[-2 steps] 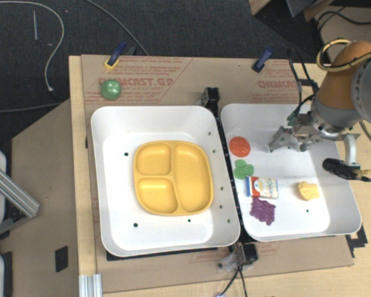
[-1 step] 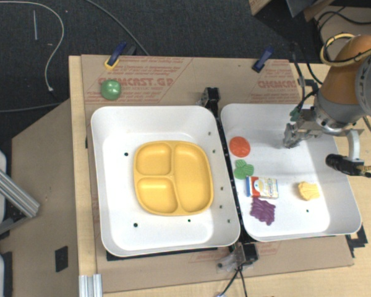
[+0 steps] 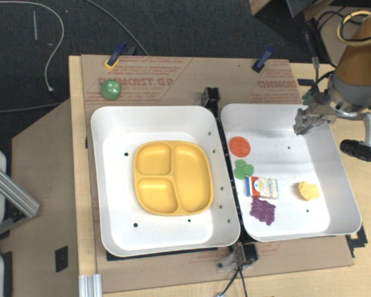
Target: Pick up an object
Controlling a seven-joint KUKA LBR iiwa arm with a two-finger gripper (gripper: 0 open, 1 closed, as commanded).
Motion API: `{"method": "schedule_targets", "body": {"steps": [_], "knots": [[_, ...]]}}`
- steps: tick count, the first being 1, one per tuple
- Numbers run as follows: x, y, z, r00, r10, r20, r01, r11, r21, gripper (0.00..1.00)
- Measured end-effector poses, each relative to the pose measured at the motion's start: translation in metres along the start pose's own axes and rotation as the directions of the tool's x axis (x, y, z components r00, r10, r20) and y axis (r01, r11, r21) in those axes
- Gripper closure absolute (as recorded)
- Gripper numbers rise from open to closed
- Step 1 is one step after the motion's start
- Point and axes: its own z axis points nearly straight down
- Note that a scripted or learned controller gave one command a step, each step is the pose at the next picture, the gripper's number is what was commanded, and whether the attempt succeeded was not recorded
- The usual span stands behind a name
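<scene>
Five small things lie in the right bin (image 3: 331, 166), and any one of them would serve the task, so the step in hand, as I judge it, is choosing a target and coming down squarely on it. Nearest the bin's front rim is a purple grape bunch (image 3: 263, 210), knobbly and probably soft, which would likely squash rather than slip. Just behind it, toward the bin's middle, a small printed packet (image 3: 264, 187) lies flat (a poor choice, since a flat thing gives little to close on). Level with the packet but nearer the bin's right wall, well apart from the rest, sits a yellow chunk (image 3: 308, 191); it has bare floor on every side, so I would go for it. Along the bin's left wall, farther back, come a green leafy piece (image 3: 243, 169) and then an orange-red disc (image 3: 239, 146), both close enough to that wall that a descent there risks a knock. Farther again, over the bin's back right corner, the gripper (image 3: 309, 120) hangs above bare white floor with nothing under it; whether it is open or closed I cannot tell from this slant. A good try would carry it forward from that corner until it is centred over the yellow chunk, drop straight down, close only at the floor, and lift slowly. Left of the bin stands the left bin (image 3: 111, 166) bearing a yellow divided plate (image 3: 173, 177).
</scene>
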Motion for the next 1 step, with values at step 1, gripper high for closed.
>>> {"method": "schedule_targets", "body": {"steps": [1], "knots": [[-0.0004,0.0024,-0.0539,1.000,0.000,0.000,0.000,1.000,0.000,1.00]]}}
